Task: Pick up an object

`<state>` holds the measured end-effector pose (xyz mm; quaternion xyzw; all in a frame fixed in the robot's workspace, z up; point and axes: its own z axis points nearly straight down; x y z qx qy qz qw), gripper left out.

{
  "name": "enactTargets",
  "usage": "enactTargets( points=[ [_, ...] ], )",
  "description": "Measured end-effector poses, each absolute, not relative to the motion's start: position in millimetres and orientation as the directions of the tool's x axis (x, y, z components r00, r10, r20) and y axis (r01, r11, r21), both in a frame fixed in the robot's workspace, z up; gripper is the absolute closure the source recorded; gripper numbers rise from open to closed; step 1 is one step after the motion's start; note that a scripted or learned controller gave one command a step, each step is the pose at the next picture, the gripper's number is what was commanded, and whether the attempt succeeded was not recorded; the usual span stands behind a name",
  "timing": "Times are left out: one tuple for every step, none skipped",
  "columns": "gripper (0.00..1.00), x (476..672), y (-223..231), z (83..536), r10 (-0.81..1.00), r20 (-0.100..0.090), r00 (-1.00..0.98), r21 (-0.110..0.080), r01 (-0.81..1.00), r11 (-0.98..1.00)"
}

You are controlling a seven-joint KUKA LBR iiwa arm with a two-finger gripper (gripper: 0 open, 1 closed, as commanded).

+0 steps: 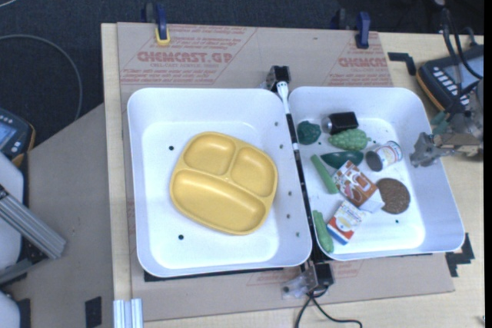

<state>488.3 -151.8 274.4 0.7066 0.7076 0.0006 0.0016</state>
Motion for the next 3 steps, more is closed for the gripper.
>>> enactTargets(
  points=[
    [1.00, 482.6, -67.7, 254.0, 1.000, 0.005, -0.009, -0.005, 1.000, 0.009],
    [1.00, 478.2, -35.2, 201.7, 1.000, 0.003, -0.004, -0.008, 1.000, 0.004],
    [1.00, 480.8, 38.3, 300.1, 1.000, 0.004, -0.011, 0.011, 1.000, 0.011]
  ],
)
